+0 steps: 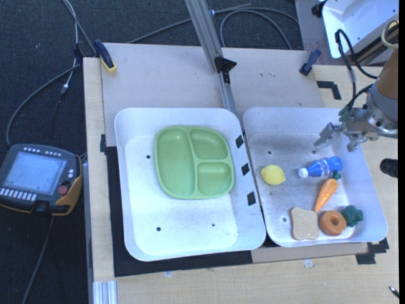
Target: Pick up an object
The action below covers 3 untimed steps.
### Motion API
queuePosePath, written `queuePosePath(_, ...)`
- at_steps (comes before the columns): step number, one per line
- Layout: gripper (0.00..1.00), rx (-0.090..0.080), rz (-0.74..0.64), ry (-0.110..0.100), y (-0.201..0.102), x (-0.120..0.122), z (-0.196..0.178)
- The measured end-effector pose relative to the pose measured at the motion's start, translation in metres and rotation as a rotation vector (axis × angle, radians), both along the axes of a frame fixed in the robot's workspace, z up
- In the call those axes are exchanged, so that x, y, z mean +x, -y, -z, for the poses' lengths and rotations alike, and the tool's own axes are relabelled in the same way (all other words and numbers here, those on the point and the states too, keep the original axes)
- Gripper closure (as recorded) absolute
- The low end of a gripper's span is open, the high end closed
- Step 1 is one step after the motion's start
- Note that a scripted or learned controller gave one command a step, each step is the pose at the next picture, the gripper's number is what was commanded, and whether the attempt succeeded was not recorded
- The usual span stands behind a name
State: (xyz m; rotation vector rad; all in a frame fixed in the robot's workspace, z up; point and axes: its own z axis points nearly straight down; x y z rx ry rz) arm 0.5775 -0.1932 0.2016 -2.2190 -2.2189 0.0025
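The right bin (pixel 278 128) holds a yellow lemon (pixel 273 175), a blue and white bottle (pixel 321 168) lying on its side, an orange carrot (pixel 325 194), a slice of toast (pixel 304 223), a brown doughnut (pixel 333 222) and a green broccoli piece (pixel 352 215). My gripper (pixel 340 137) hangs over the bin's far right part, a little above and behind the bottle. Its two fingers stand spread apart with nothing between them.
The left bin (pixel 145 233) carries a green divided plate (pixel 193 161). A metal pole (pixel 205 27) rises from behind the gap between the bins. A teach pendant (pixel 39 179) lies on the floor to the left, with cables around it.
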Motion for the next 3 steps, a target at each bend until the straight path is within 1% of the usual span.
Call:
queuePosePath(1,0.00,0.001,-0.001,-0.001,-0.010,0.003,0.050)
queuePosePath(2,0.00,-0.010,-0.003,0.030,-0.006,0.010,0.088)
queuePosePath(3,1.00,-0.008,-0.002,0.023,-0.006,0.008,0.081)
